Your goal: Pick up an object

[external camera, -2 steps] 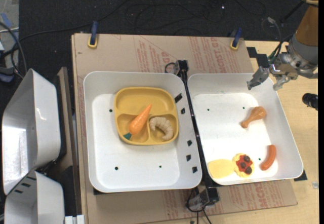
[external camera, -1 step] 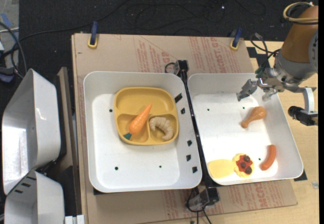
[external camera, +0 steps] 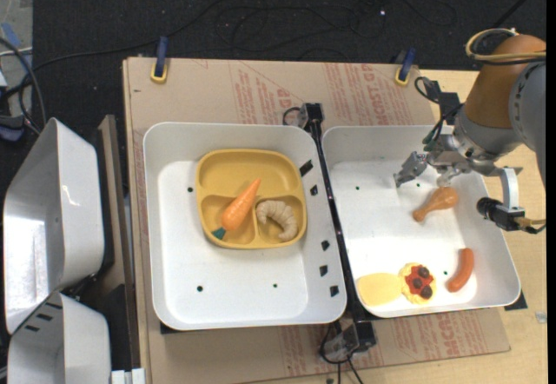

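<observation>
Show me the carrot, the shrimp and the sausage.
carrot (external camera: pixel 241 205), camera view, middle of its orange body
shrimp (external camera: pixel 279 218), camera view, its curled back
sausage (external camera: pixel 460 270), camera view, its middle

Even, fairly bright overhead light fills the scene, washing the two shallow white plastic bins (external camera: pixel 243 300) almost to pure white. Shadows are soft and short: a faint grey one sits inside the left wall of the left bin, and small ones hug the divided yellow plastic plate (external camera: pixel 211 172) in it. To the left of the bins, a tilted white tub (external camera: pixel 52 208) shows mottled glare. Above the bins, the black floor stays dim. Detail is slightly soft and grainy throughout.
</observation>
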Robot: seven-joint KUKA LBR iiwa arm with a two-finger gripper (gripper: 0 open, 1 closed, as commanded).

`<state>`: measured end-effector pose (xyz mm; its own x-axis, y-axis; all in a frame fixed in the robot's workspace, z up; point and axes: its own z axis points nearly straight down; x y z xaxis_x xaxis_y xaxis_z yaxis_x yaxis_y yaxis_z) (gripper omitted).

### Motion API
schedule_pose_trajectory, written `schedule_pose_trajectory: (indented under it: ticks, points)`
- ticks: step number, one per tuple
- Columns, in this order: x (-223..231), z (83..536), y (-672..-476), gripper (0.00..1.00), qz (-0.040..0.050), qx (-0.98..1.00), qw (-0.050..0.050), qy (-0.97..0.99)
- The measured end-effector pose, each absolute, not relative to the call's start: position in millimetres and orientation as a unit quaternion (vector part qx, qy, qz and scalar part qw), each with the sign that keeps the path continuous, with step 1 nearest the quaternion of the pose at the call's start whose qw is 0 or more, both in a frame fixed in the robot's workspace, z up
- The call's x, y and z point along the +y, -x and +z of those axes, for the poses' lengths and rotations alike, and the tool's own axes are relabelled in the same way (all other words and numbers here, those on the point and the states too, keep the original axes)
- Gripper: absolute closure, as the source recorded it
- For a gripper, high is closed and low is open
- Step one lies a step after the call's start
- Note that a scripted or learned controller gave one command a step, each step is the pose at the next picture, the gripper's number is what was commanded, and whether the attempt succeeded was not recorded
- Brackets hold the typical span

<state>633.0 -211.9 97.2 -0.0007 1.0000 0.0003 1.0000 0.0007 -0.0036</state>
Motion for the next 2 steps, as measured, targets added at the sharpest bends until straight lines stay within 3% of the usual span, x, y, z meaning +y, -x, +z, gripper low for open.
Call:
schedule_pose_trajectory:
  ticks: [1, 2]
  points:
    - [-212.0, 111.5, -635.0, 1.0, -0.0007, -0.708, -0.002, 0.706]
    - [-207.5, 155.7, -637.4, 1.0, -0.0015, -0.708, -0.003, 0.706]
